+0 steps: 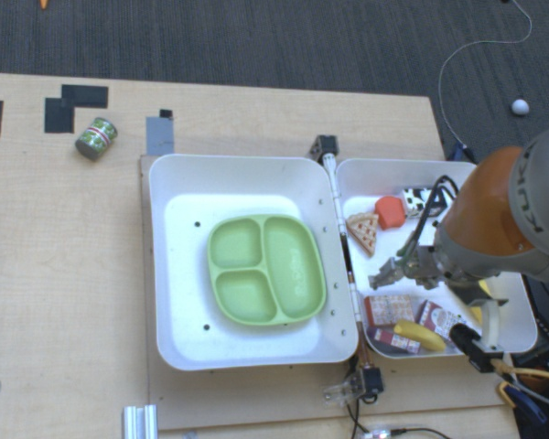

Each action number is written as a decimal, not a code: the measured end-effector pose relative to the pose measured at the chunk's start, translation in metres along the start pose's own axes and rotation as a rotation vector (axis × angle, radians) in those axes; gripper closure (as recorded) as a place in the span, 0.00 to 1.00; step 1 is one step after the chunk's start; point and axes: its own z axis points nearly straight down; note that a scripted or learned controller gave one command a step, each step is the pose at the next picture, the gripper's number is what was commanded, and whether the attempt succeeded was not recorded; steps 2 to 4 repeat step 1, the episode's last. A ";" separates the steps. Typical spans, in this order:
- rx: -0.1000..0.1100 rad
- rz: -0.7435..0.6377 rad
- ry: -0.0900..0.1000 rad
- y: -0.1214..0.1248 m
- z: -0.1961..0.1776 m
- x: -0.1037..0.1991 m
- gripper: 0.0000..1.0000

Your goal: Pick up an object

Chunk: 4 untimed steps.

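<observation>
Below, we see the pincer (391, 276) hovering over the right bin (522, 332), beside a pizza slice (362, 232); its grip we cannot tell.

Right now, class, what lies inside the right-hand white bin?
In the right-hand white bin lie a pizza-slice toy, a red block, a yellow banana and flat packets. The grey and orange arm and its end effector cover the bin's middle.
</observation>
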 end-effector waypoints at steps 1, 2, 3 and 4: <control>0.022 0.006 -0.002 -0.009 0.025 -0.016 0.00; 0.022 0.006 -0.002 -0.009 0.025 -0.016 0.00; 0.022 0.006 -0.002 -0.009 0.025 -0.016 0.00; 0.022 0.006 -0.002 -0.009 0.025 -0.016 0.00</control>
